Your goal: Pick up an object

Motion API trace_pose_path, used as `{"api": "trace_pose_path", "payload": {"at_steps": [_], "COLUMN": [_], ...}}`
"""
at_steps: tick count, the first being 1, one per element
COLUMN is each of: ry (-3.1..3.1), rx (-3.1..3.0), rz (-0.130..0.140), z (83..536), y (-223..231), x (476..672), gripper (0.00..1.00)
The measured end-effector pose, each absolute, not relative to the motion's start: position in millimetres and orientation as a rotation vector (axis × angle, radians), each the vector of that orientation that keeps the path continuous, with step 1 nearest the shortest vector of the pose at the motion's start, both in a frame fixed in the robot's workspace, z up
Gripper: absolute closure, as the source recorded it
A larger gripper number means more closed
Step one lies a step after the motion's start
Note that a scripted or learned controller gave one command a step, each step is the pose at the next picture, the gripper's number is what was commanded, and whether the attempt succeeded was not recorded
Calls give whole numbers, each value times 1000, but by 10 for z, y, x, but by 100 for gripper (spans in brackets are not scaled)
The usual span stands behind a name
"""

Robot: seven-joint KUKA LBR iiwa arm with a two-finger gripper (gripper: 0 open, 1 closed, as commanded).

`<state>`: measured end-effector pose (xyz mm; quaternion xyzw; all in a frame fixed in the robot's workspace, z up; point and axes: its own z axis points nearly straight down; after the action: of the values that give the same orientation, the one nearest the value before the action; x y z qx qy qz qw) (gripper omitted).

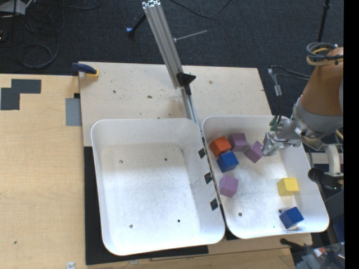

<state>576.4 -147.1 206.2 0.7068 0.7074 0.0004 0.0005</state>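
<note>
Here the grey two-finger gripper (273, 145) is low in the right-hand shallow white bin (314, 220), just beside a small purple cube (254, 151); contact unclear, opening cannot be told. Nearby: orange cube (220, 145), blue cube (228, 161). Yellow cube (288, 186) sits well apart.

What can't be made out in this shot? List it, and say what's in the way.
- Gripper, camera view: its tip is small and blurred against the purple block, so a grasp cannot be judged.
- Arm: its base is cut off by the right edge.
- Blue block near the right bin's front rim: too small to tell whether it touches the wall.
</note>
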Motion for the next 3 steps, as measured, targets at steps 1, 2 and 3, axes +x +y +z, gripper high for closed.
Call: {"api": "trace_pose_path", "payload": {"at_steps": [1, 2, 3], "ry": [2230, 2229, 2230], "rx": [2219, 2217, 2217], "rz": [0, 2, 1], "z": [2169, 2286, 2355], "y": [-1010, -517, 80], "x": [5726, 5768, 5730], "gripper": [100, 100, 100]}}
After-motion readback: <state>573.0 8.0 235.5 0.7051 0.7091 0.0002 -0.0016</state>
